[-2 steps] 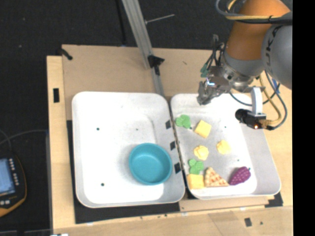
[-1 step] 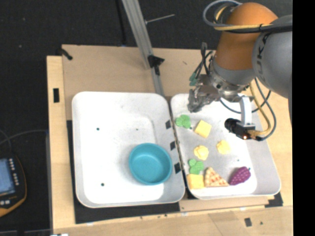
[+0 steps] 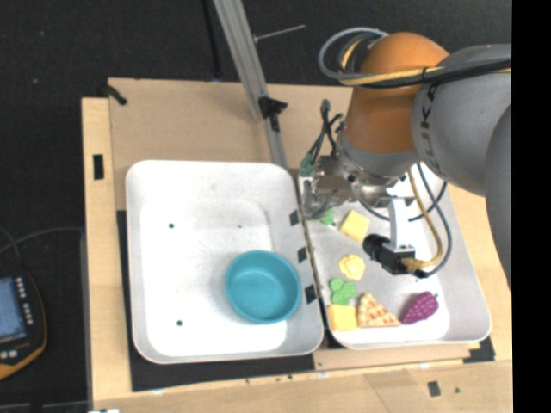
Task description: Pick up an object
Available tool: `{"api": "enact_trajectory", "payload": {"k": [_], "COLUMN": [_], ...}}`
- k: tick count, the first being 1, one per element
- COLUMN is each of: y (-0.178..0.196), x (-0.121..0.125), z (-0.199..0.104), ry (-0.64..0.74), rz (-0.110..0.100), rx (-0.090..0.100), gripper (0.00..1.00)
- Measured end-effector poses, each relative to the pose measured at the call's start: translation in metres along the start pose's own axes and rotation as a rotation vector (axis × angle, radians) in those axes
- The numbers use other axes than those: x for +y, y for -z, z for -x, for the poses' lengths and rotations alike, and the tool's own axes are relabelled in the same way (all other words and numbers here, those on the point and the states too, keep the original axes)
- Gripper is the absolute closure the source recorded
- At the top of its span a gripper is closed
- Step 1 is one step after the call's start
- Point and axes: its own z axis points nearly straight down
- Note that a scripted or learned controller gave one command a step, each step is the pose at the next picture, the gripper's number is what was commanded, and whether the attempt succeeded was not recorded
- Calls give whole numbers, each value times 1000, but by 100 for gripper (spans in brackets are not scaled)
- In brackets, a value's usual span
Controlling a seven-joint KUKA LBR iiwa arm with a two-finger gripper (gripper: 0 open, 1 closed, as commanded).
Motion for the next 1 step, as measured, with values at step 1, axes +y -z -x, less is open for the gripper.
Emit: {"api": "enact_trajectory", "payload": {"k": [1], "y": [6], "x": [-30], "z": [-48], "ry": [1], "rz": [2], "rx": [2], "gripper": [100]}}
